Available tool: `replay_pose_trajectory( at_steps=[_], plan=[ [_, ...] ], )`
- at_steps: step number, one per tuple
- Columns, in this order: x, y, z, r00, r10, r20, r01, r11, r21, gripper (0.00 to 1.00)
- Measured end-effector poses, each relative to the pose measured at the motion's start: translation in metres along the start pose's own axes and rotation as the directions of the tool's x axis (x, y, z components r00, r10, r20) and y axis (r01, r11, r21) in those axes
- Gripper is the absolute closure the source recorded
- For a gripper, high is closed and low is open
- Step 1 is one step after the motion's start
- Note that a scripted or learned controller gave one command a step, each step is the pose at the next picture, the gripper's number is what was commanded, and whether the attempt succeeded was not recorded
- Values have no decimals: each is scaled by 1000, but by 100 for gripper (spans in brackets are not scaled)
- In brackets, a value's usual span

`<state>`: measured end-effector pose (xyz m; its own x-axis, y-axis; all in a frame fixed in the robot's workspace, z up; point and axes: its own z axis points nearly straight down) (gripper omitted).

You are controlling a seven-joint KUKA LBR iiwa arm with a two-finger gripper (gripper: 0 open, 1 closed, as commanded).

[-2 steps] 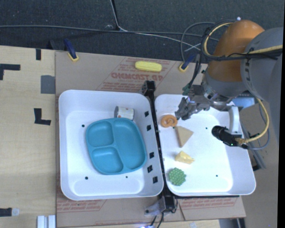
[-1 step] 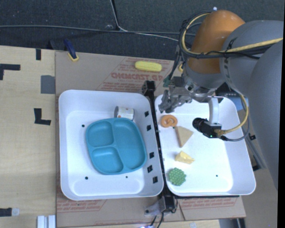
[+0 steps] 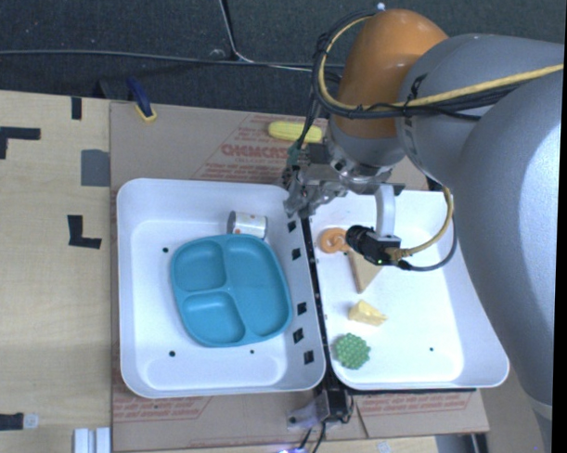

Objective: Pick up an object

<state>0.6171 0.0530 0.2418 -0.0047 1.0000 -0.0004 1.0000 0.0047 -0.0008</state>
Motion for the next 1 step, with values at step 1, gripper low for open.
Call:
replay_pose_trajectory(
  at_steps=[1],
  plan=[
    [-2,0,0,1000,2,1,-2,1000,1,0]
  ],
)
